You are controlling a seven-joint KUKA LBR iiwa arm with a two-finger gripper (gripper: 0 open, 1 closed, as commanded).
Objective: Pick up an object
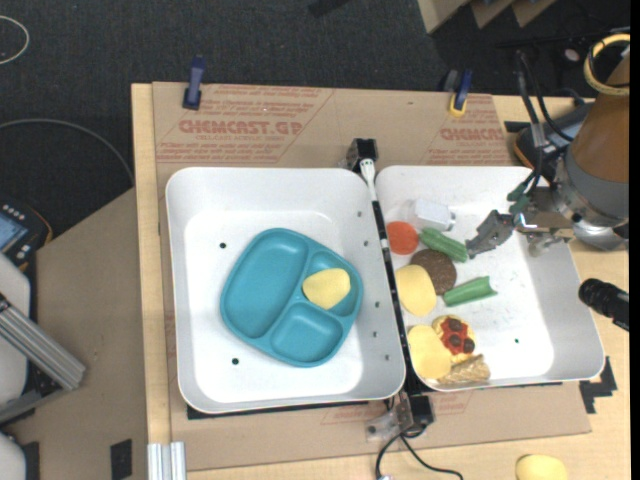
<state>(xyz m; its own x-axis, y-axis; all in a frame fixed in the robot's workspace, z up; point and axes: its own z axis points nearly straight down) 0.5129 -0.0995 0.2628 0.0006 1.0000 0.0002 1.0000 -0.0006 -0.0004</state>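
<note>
Two shallow white bins, left bin [190,268] and right bin [560,348], lie side by side on a cardboard sheet [250,128] printed with red lettering, at the centre of the frame. A blue clamp [194,81] grips the sheet's upper left edge; a second blue-and-yellow clamp [459,91] grips its upper right edge. Dark carpet [150,18] fills the upper left of the frame. A black cable [395,458] trails at lower centre.

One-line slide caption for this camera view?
Gripper hovers over the right bin of toy food; a yellow piece sits on the blue tray at left.
</note>
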